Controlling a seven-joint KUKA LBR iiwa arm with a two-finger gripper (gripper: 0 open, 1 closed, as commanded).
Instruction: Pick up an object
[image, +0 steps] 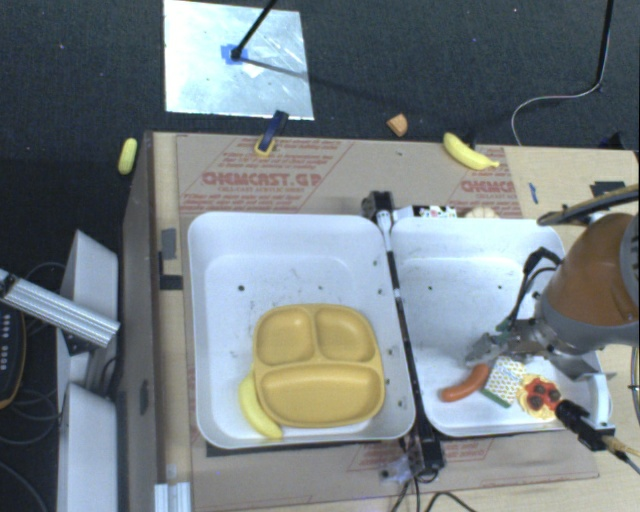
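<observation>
One toy hot dog (466, 383) lies in right bin (450, 260), left of toy pizza slice (508, 381) | gripper (500, 345) just above it, fingers look spread, grasping nothing | step: approach | next: descend, clench.

Both white bins (300, 250) look like smooth, matt plastic; the yellow divided tray (318, 365) glossy plastic; the worktop (340, 172) brown printed cardboard.

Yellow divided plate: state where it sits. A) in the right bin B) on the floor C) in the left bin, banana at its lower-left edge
C: the yellow divided plate lies in the left bin, a banana against its lower-left edge.
</observation>
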